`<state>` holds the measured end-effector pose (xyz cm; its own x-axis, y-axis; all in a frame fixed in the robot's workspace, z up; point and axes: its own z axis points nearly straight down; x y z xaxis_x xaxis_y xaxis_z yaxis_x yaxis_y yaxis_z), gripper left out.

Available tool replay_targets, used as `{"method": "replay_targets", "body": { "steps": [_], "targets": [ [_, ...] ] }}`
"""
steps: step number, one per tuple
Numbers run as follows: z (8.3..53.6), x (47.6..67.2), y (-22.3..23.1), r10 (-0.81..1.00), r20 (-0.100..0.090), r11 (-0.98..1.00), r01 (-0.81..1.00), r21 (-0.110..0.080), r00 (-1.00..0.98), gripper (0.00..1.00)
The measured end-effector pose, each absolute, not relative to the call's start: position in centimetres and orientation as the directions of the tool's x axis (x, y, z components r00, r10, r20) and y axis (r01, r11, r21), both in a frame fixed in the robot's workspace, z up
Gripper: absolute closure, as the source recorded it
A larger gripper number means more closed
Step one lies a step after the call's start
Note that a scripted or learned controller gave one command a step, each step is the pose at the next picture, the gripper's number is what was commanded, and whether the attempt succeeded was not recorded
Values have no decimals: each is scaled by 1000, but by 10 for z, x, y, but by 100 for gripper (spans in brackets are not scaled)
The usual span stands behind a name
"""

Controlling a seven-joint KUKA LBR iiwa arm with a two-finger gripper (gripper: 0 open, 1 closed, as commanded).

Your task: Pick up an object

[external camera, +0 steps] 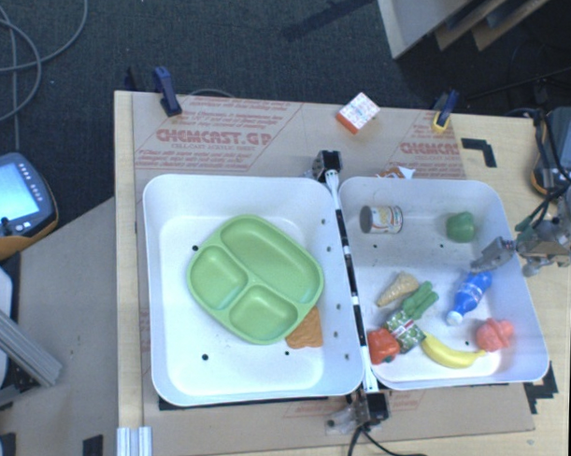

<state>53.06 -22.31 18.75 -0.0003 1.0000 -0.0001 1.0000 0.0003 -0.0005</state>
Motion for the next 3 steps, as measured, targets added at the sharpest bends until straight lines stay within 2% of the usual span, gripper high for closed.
{"method": "replay_targets", "body": {
  "steps": [1,2,3],
  "targets": [
    [87,596,-139,1000,4,10,1000,-2,-10,0],
    [156,594,-180,1000,-4,-2,1000,6,2,0],
    [93,577,-215,1000,2,-3,1000,-6,3,0]
  ]
}}
